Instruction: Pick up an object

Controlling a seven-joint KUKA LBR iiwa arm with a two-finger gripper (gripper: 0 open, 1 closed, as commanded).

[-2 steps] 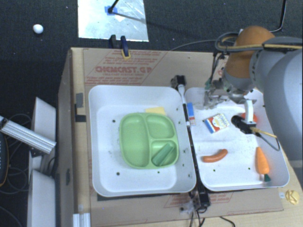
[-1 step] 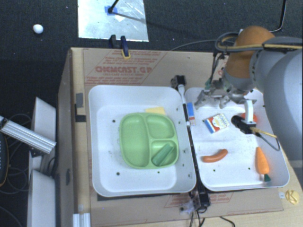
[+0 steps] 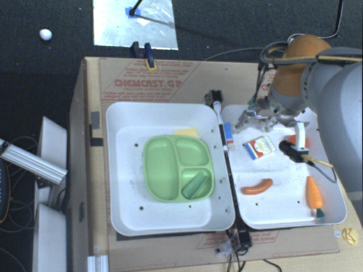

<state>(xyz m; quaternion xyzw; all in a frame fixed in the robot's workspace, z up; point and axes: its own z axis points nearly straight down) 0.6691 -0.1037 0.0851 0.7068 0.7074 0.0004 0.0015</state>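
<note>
over the right bin's [image 3: 334, 208] far edge hung the gripper [image 3: 258, 119]; its state i cannot tell. nearest it lay a small carton [image 3: 260, 147] (red and white), with a sausage [image 3: 257, 187] and carrot [image 3: 314, 193] nearer the front.

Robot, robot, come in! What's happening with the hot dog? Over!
Gripper above right bin, top corner. Hot dog lying loose, untouched. Small box between them.
</note>
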